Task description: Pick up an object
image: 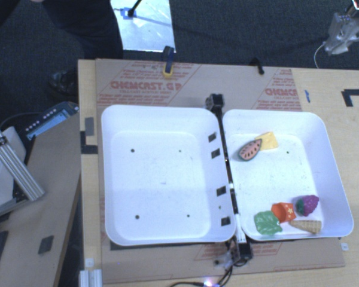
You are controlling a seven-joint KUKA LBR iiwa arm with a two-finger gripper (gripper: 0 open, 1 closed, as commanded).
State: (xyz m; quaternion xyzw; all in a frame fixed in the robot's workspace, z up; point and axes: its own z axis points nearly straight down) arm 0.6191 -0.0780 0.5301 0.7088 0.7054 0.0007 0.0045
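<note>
Tangled wires at near end of right bin, toys just inside, gripper far off

Hard against the near outer edge of the right bin point(323, 124), at the seam with its neighbour: a small tangle of wires and a dark plug point(238, 255) on the cardboard sheet point(137, 82).

Just inside that bin's near wall, bunched in a row: green leafy toy point(267, 223), touching or nearly touching an orange-red toy point(283, 211) on its outer side; then a tan cone point(305, 225) lying flat along the near wall; then a purple grape-like toy point(307, 204) just behind the cone's wide end. All four close together, hard to say which actually touch.

Deeper in the same bin, toward its far inner part: a pinkish slice-shaped toy point(249, 149), tilted, with a yellow wedge point(267, 140) just behind it, edges meeting or overlapping.

Along the right bin's inner wall: a line of black clips point(218, 154), and beyond them the left bin point(161, 172), side by side with it.

Well beyond the right bin's far outer corner, past the bench edge and over dark floor: gripper point(347, 31), pale and blurred, holding nothing visible. Open or closed: cannot tell from this view.

Past the right bin's far inner side, on the cardboard's back edge: a yellow and blue clamp point(167, 64)
</note>
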